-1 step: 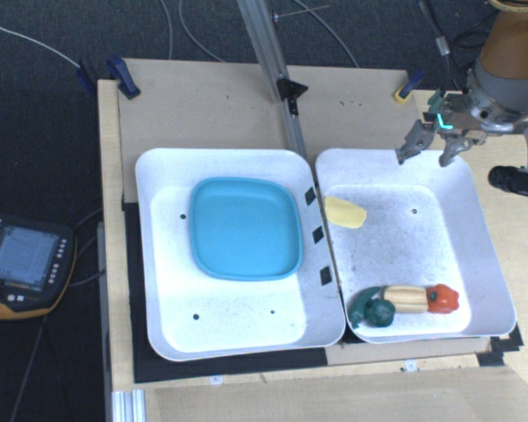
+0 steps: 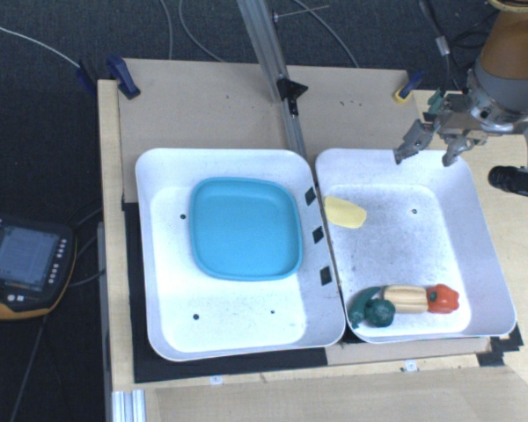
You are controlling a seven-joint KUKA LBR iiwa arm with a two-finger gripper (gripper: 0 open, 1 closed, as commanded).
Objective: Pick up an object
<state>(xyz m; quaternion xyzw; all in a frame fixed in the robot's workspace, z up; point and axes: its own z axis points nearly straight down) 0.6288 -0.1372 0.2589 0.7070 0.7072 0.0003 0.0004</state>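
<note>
Dark carpet, strewn with cables, surrounds a pale bench [image 2: 202, 104] on which two white bins are set side by side. Nothing is picked yet: every candidate is seen lying on a bin floor.

Nearest the gripper, a yellow piece [image 2: 345, 212] is found in the right bin [image 2: 484, 236], just beside its left wall, roughly halfway down. At that bin's front edge a cluster is lined up: a green piece [image 2: 372, 310] at the left, a tan roll [image 2: 405, 299] touching it, and a red piece [image 2: 443, 298] against the roll's right end. In the left bin [image 2: 158, 323] a blue plate [image 2: 245, 228] is laid flat.

Now the gripper [image 2: 429, 150]: it is hung over the back rim of the right bin, toward its right corner, well apart from the cluster and clear of the yellow piece. Its two fingers are spread apart, with nothing seen between them. No contact is made with any object.

So the task is judged to be at its start: the approach is not finished, and the descent, the closing on an object and the lift are all left to be done. At the bench's left, a teach pendant [image 2: 22, 266] is rested on the carpet; a metal post [image 2: 264, 33] is slanted in above the bins.
</note>
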